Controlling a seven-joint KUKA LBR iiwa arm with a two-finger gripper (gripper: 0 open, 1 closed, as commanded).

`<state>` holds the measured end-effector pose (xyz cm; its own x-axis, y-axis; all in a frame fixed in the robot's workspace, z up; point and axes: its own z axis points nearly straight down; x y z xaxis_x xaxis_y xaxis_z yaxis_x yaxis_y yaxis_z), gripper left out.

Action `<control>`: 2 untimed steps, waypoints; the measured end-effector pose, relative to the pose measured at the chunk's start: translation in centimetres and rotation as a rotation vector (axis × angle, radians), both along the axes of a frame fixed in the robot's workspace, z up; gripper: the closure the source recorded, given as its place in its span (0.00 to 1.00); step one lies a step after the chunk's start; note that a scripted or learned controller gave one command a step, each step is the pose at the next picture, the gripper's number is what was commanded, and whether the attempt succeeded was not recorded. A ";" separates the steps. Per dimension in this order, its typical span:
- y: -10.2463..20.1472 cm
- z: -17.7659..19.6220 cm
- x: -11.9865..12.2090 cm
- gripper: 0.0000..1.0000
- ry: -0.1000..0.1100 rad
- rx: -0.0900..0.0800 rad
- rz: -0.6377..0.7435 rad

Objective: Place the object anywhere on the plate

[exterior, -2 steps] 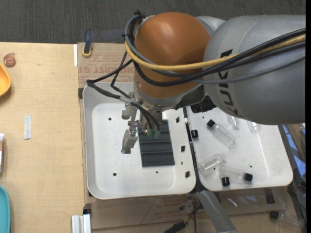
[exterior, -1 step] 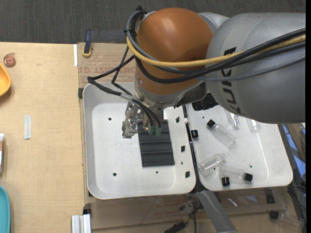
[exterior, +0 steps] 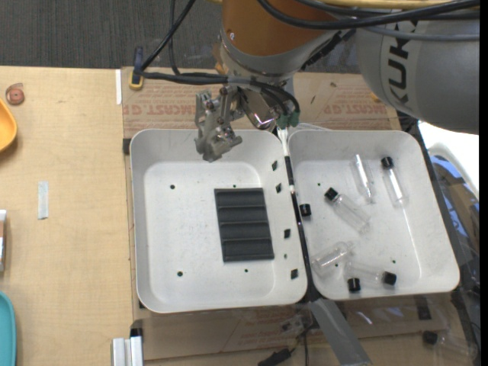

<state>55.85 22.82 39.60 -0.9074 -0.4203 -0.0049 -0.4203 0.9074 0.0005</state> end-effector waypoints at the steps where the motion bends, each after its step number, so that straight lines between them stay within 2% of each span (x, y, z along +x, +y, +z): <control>1: 0.0 -6.7 -0.6 1.00 0.003 -0.001 0.216; 2: -0.7 -10.1 -3.4 1.00 0.003 -0.002 0.375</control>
<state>52.40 22.11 29.49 -0.6904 -0.7234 -0.0012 -0.7234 0.6904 0.0010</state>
